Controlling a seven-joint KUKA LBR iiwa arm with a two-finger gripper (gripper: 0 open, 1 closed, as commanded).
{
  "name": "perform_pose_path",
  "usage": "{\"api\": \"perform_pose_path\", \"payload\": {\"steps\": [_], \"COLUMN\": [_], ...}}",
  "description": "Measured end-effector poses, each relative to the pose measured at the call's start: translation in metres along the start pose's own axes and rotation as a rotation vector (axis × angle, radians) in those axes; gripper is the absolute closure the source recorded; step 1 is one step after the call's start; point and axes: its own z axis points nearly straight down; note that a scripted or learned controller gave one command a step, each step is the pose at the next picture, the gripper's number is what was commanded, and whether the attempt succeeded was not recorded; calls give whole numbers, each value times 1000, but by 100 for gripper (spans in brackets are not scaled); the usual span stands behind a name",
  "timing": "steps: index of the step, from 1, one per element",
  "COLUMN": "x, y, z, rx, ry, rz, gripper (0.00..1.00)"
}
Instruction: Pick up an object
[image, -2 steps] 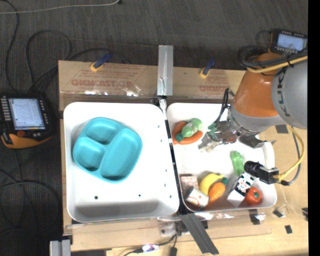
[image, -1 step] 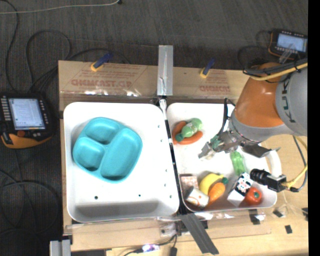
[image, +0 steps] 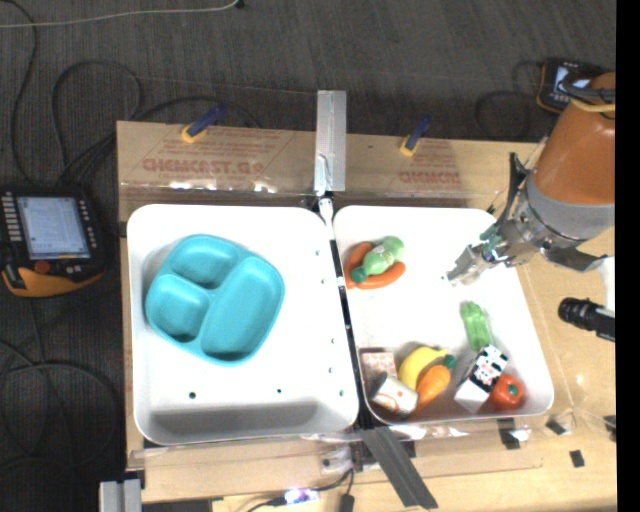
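Note:
My gripper (image: 468, 265) hangs over the upper right part of the right bin (image: 430, 214), above bare white floor, with nothing seen in it. A green toy vegetable (image: 475, 323) lies just below it. An orange carrot with a green toy on top (image: 376, 263) rests at the bin's upper left. Along the near edge sit a yellow fruit (image: 420, 362), a small orange piece (image: 433, 384), a black-and-white carton (image: 486, 369), a red tomato (image: 508, 392) and a white and brown piece (image: 392, 398).
The left bin (image: 200, 400) holds a turquoise divided plate (image: 213, 297). A metal divider (image: 330, 140) runs between the bins at the back. A teach pendant (image: 47, 235) lies on the floor to the left. Cardboard (image: 230, 155) lies behind the bins.

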Motion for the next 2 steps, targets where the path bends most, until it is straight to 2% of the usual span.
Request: {"api": "perform_pose_path", "payload": {"steps": [1, 2], "x": [-43, -42], "y": [36, 37], "z": [36, 27], "rx": [1, 1], "ry": [2, 1], "rz": [139, 136], "gripper": [100, 100]}}
